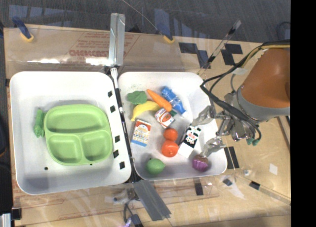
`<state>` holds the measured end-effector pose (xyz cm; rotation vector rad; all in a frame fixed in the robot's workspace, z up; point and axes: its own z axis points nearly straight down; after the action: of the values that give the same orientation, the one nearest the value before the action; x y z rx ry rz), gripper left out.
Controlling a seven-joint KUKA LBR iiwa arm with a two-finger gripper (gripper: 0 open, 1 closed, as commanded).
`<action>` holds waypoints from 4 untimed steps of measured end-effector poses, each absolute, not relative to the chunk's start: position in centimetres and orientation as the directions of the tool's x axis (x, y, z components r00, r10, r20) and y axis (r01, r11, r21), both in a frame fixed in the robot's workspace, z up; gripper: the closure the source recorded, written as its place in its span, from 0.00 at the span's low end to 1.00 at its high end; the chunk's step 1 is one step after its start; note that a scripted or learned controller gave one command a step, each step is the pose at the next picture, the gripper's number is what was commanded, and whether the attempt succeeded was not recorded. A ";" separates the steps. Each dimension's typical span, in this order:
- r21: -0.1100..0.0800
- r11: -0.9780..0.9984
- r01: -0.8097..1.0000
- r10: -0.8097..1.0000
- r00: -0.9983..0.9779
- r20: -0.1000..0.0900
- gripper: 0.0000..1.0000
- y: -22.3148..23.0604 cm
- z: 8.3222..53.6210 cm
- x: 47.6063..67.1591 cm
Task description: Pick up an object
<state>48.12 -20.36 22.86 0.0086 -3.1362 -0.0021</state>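
Note:
My gripper (207, 133) hangs over the right side of the right bin (210, 90), open, with one finger (201, 119) farther back and the other nearer the front. Nothing sits between them. A black-and-white carton (192, 136) lies just left of the gripper. A purple onion (200, 163) rests below the nearer finger. Further left lie an orange ball (170, 133), a red-orange pepper (169, 149), a green lime (155, 166), a small juice box (141, 133), a can (164, 118), a banana (144, 109), a carrot (159, 99), a blue packet (173, 99) and a green leafy piece (137, 96).
The left bin (19, 88) holds a green divided plate (77, 133) and a small green item (38, 122) beside it. A divider wall (118, 117) separates the bins. Black cables (222, 80) run from the arm (266, 83) over the right bin's far corner.

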 end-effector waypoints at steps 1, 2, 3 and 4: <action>-0.001 0.992 -0.130 -0.130 -0.992 -0.002 0.00 -19.2 9.2 50.4; 0.001 0.990 -0.140 -0.140 -0.990 -0.001 1.00 -18.9 9.9 50.6; 0.001 1.000 0.027 0.027 -1.000 -0.001 1.00 -18.2 9.1 51.2; 0.002 0.985 0.171 0.171 -0.985 0.001 1.00 -20.4 9.1 55.0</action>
<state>55.05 -20.43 9.10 -0.2689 -3.1297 -0.0026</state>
